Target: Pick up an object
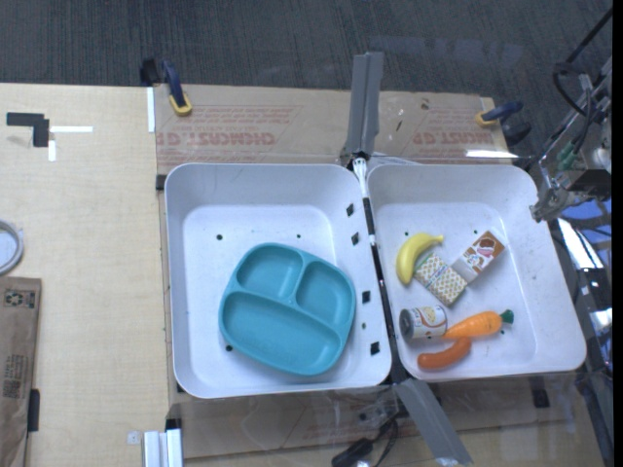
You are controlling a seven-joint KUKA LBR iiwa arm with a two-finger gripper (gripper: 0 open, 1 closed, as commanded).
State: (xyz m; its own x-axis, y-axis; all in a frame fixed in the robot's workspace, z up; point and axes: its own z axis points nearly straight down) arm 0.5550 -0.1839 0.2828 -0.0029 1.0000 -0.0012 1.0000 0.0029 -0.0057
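Note:
The right bin (516, 197) holds several small items. A yellow banana (418, 255) lies beside a checkered packet (441, 280) and a small white and brown carton (481, 256). In front of them a small can (423, 323) lies on its side, touching an orange carrot (463, 338) with a green top. My gripper (545, 205) hangs over the right bin's far right rim, well away from all the items, partly lost among cables and metal parts.
The left bin (195, 212) holds a teal divided plate (287, 307). A grey divider post (366, 105) rises between the bins at the back. Clamps (175, 90) pin cardboard behind the bins. Cables and frame parts (584, 115) crowd the right edge.

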